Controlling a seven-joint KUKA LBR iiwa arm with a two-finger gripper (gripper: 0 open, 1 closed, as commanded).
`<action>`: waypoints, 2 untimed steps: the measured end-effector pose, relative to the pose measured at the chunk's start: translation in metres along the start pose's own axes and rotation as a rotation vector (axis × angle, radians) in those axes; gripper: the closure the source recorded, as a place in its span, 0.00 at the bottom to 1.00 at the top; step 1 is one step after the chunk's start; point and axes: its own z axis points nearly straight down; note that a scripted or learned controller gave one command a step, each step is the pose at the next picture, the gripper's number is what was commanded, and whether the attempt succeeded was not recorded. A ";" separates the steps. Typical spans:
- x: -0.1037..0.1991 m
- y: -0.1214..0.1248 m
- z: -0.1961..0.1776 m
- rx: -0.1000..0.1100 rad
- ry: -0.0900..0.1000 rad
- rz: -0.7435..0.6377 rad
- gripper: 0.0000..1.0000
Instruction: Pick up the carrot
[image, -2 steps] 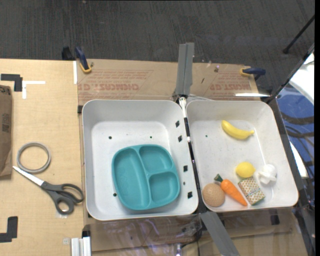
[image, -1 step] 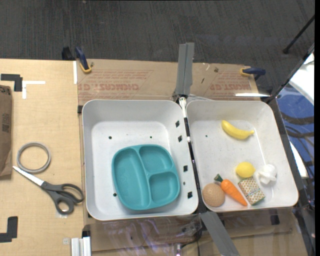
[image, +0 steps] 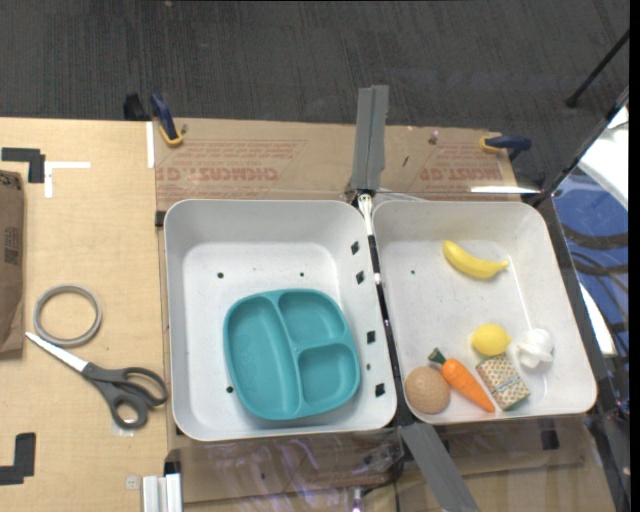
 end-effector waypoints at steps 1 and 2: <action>0.000 0.000 0.000 0.000 0.000 0.133 1.00; -0.022 0.013 0.001 0.000 0.000 0.285 1.00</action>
